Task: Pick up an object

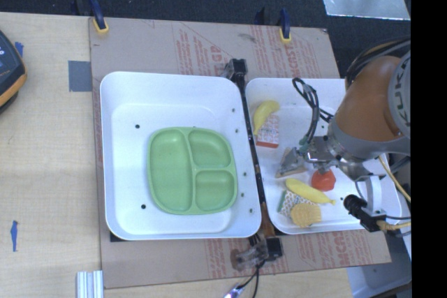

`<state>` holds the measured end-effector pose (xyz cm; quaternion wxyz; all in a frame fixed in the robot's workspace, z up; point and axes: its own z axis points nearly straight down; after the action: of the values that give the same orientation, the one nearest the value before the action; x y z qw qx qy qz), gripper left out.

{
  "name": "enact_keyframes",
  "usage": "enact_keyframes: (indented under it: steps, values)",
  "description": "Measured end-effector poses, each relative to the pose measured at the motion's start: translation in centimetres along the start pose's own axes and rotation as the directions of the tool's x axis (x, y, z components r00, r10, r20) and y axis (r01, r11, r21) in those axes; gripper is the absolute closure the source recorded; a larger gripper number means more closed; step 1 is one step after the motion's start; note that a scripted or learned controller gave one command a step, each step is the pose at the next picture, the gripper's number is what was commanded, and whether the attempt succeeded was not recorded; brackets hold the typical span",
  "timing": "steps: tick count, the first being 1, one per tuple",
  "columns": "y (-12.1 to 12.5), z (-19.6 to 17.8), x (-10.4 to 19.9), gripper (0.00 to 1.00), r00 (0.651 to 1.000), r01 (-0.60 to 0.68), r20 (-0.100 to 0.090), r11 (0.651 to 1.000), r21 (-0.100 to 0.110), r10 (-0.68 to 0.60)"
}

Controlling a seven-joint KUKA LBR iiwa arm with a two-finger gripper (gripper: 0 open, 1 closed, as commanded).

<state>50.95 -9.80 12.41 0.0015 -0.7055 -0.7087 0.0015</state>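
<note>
Metal gripper (302, 161) low in right bin (279, 88), grip unreadable; beside it glossy red tomato (323, 180), curved yellow banana (308, 190), smooth green plate (191, 169).

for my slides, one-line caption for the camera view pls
Arm's gripper hovers over toy food in the right bin; green tray in the left bin.

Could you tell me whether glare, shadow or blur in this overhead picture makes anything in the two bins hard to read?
In the camera view, light is even and soft; the green three-compartment plastic plate reads clearly in the left shallow white bin. The right white bin is bright, with no strong glare. The small pieces near the yellow banana-shaped toy look slightly soft, and the grey arm with its orange band covers part of that bin.
</note>
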Motion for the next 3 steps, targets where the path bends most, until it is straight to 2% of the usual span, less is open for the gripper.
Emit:
enact_keyframes:
  steps: [1,2,3]
  values:
    - [0.2,3.3,-0.3,0.0,1.0,0.001,0.0,1.0,0.001,-0.001]
    - [-3.1,3.3,0.7,0.0,1.0,0.001,0.0,1.0,0.0,-0.001]
    - [-3.1,2.3,0.6,1.0,1.0,0.004,0.0,1.0,0.001,-0.004]
